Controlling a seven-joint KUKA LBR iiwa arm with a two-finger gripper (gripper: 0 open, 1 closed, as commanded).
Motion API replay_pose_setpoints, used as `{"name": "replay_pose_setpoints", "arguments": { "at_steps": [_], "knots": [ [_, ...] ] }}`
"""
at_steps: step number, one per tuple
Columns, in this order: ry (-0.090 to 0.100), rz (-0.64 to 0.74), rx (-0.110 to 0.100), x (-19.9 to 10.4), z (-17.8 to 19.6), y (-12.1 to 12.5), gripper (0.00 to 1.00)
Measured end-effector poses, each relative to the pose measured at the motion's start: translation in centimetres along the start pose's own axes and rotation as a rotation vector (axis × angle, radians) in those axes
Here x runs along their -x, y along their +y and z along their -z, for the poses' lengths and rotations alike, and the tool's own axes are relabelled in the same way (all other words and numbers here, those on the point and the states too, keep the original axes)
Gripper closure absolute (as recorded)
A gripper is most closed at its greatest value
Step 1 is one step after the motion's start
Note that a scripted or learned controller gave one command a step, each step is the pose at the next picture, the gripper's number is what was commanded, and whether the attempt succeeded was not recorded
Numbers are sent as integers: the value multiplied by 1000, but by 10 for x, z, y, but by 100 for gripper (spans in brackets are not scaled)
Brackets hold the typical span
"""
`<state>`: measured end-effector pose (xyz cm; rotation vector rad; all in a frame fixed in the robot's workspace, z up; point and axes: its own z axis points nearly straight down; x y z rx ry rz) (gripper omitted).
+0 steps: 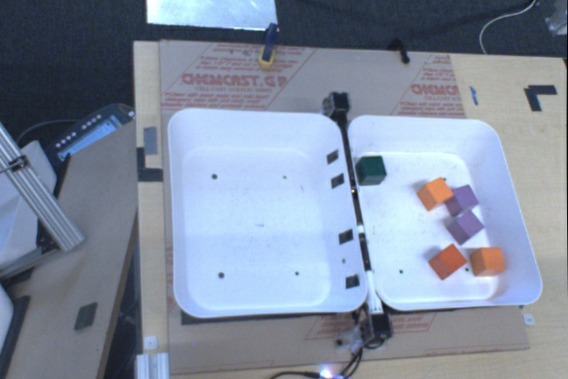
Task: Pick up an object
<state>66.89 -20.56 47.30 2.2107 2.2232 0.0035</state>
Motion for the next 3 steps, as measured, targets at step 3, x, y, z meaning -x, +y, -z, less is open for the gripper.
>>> {"name": "replay_pose_setpoints", "arguments": {
  "at_steps": [3],
  "knots": [
    [0, 0, -2, 0, 38, 0, 100]
  ]
}}
